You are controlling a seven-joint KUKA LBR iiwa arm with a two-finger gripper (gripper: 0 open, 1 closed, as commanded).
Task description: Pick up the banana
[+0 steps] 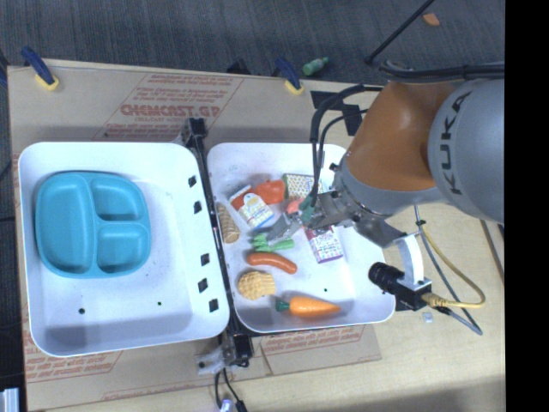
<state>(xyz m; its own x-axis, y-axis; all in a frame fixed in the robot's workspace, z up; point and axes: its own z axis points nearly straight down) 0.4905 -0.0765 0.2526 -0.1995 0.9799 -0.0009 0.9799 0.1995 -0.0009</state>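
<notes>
**Down among the toys, right of centre**

Reaching in from the frame's right edge, orange-banded wrist bent over the right bin (369,312), gripper (300,217) low amid the clutter. Open or clenched: cannot tell. Likely the banana (227,223): pale tan oblong against that bin's left wall, left of the gripper, apart from it.

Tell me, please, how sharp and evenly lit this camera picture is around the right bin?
In the camera view the light is soft and even, with faint shadows along the right bin walls; the gripper area is slightly blurred, so small toys there merge; the carrot and blue tray read clearly, with no strong glare.
</notes>
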